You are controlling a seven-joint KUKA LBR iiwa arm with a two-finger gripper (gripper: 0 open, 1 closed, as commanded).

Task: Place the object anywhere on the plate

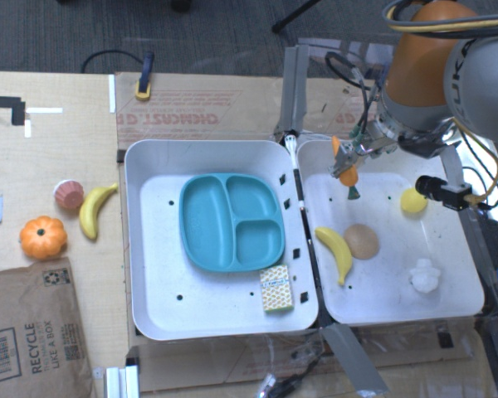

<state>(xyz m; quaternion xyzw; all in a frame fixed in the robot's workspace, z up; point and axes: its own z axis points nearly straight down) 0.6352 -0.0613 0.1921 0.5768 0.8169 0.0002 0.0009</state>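
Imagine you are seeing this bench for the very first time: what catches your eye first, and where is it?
The turquoise divided plate stands out, lying in the middle of the left bin. Next comes the grey arm's orange band at upper right, with the gripper holding a small orange object above the right bin. A yellow banana lies there beside a tan round object.

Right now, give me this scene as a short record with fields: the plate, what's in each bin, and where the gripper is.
plate: blue divided plate, left bin, nothing on it
also in left bin: small patterned box beside the plate's near corner
right bin: banana, tan round object, yellow ball, white crumpled object
gripper: above the right bin's far left corner, an orange object at its tip
bench, left of bins: small pumpkin, second banana, pink cupcake-like item
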